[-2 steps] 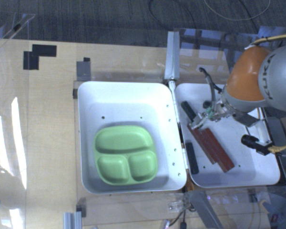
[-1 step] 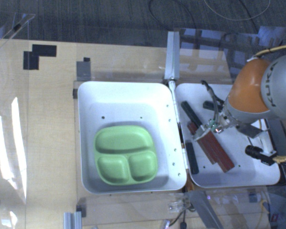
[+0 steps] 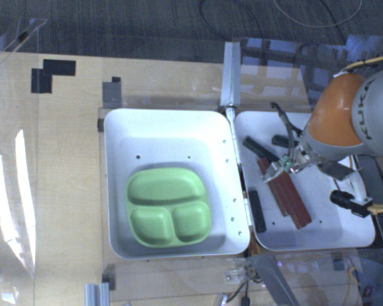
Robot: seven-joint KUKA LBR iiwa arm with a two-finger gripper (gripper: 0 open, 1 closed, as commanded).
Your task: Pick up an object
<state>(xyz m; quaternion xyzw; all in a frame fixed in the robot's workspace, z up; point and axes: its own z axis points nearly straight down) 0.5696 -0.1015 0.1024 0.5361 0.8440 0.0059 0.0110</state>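
Where two white bins sit side by side on the table [image 3: 64,190], the left bin [image 3: 115,171] holds one green divided tray [image 3: 169,206]. The right bin [image 3: 345,234] holds one reddish-brown bar [image 3: 292,199], just below the hand [image 3: 286,164]; its grip cannot be told.

The grey arm with its orange band [image 3: 345,116] is cut off by the right edge and covers the right white bin's [image 3: 319,234] far corner. The two-finger gripper [image 3: 282,166] is small and blurred, hiding the upper end of the reddish-brown flat block [image 3: 292,201] beneath it.
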